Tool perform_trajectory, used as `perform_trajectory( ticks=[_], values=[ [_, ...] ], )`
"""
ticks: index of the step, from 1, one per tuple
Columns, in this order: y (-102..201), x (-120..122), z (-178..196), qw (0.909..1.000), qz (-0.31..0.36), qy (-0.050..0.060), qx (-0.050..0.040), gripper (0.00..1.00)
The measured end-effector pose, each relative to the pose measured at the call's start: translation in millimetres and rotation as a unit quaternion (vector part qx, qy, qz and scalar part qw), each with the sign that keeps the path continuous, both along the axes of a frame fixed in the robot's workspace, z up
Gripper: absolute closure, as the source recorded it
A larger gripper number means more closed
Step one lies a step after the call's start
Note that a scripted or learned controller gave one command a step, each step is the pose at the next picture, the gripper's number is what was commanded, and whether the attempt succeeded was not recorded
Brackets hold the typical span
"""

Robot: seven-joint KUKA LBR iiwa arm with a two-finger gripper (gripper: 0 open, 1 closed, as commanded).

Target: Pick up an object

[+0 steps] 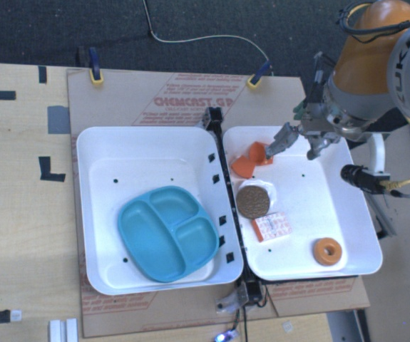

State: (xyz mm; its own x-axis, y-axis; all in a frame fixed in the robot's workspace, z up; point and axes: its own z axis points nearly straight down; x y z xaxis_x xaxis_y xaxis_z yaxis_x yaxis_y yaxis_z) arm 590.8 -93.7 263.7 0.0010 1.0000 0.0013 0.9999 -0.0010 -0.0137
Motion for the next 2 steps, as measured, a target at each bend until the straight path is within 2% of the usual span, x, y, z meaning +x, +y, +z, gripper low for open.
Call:
perform_trajectory(
  ticks=[1,2],
  values=[
    [0,2,7,1.0,0.001,-0.006,-0.0005,0.0],
    [-2,-5,-56,1.0,0.001,-0.003,-0.0007,0.0]
  ],
)
